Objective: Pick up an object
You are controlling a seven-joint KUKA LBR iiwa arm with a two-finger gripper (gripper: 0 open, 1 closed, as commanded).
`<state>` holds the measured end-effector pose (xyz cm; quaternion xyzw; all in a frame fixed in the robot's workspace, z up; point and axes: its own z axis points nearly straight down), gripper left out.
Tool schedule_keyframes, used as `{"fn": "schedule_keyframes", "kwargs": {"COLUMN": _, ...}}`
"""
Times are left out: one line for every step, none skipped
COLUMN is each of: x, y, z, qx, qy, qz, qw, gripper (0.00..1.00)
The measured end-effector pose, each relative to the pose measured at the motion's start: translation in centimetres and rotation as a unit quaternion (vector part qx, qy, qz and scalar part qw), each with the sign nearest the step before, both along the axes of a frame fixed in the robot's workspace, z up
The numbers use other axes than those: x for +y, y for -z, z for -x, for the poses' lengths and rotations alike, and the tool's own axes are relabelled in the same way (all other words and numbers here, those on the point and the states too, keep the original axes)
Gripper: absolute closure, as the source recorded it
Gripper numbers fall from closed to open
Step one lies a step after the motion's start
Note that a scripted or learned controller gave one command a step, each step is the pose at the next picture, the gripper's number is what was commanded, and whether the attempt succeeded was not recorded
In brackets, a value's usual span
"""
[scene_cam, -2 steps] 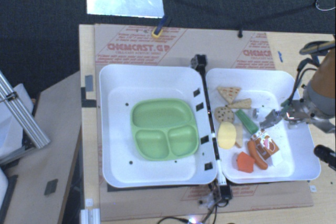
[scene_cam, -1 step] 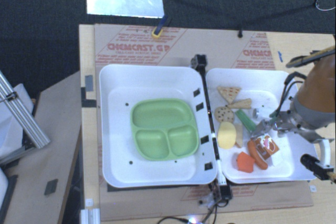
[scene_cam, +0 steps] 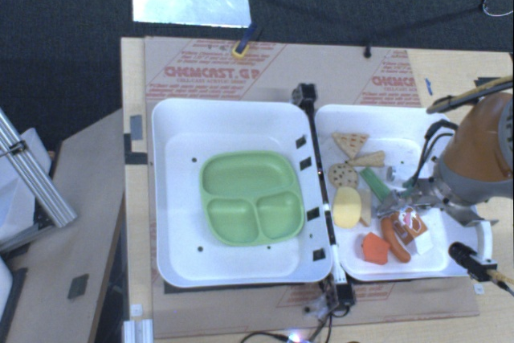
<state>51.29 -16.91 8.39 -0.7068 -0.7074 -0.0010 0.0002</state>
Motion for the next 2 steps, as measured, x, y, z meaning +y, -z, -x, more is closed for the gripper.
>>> {"fn": "schedule_keyframes", "kwargs": {"x": -0.1, "y": -1.3, "z": -0.2, "qx": -0.003, "qy": -0.001, "qz": 0.0012, "qw": 1.0, "gripper": 1.0}}
{"fn": "schedule_keyframes", "kwargs": {"x": -0.1, "y": -5.6, "z": -0.7, "qx": -0.002, "qy": -0.002, "qz": 0.0016, "qw": 1.0, "gripper": 1.0}}
